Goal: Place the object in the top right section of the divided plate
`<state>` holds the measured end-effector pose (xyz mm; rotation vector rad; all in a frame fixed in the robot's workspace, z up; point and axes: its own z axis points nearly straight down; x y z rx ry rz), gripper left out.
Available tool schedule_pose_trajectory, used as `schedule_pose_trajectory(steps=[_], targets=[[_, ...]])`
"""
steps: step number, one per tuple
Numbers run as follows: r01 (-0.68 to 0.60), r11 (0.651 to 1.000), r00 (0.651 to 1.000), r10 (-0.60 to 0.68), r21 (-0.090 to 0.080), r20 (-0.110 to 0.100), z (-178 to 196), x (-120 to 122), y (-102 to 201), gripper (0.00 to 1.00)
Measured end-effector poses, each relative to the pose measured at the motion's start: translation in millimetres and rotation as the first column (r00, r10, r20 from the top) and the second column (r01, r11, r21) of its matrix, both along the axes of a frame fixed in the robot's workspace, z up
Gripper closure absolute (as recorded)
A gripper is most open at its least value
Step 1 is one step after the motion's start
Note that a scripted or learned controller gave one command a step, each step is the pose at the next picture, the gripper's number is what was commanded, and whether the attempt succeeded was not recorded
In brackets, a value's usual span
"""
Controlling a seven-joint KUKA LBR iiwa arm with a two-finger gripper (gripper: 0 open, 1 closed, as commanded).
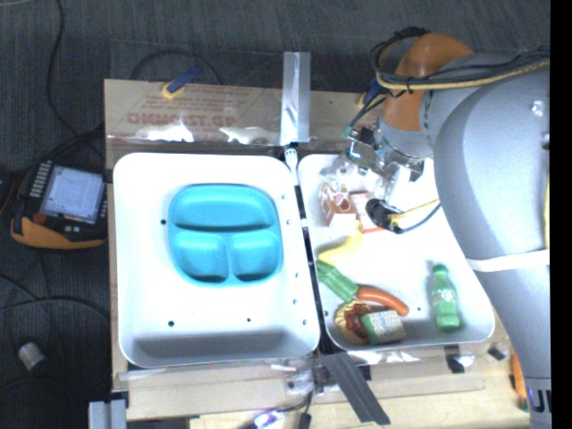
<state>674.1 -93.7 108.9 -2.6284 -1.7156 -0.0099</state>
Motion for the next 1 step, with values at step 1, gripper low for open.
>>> schedule_pose_trajectory(steps=[1], targets=[[0.222,0.975,0.975,-0.222,0.01,-0.019,-0.1,-4.9,6.4,0.0]])
